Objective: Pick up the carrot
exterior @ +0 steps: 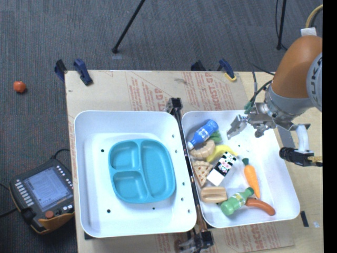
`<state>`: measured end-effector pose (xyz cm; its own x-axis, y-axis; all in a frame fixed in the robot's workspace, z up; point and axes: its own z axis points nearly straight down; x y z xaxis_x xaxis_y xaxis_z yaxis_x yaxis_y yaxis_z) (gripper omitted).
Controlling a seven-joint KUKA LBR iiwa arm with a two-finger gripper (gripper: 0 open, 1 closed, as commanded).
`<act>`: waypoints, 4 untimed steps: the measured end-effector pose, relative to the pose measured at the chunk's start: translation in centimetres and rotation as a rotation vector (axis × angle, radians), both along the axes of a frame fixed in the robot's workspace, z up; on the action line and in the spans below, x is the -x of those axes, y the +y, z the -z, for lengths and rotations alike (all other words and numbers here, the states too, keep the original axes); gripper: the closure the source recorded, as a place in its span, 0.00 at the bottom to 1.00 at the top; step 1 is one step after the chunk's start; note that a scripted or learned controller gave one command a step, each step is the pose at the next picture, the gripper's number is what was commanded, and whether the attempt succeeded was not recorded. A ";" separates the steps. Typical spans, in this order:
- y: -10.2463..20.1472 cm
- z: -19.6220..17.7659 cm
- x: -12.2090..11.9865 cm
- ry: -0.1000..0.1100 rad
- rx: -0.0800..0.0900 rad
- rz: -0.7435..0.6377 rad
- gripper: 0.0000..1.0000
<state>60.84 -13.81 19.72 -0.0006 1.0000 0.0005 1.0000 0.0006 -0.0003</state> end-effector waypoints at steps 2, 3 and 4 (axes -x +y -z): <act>-4.5 9.6 7.0 -0.038 0.012 -0.238 0.00; -4.1 8.3 6.8 -0.034 -0.002 -0.238 1.00; -3.2 2.2 12.2 0.000 -0.001 0.017 1.00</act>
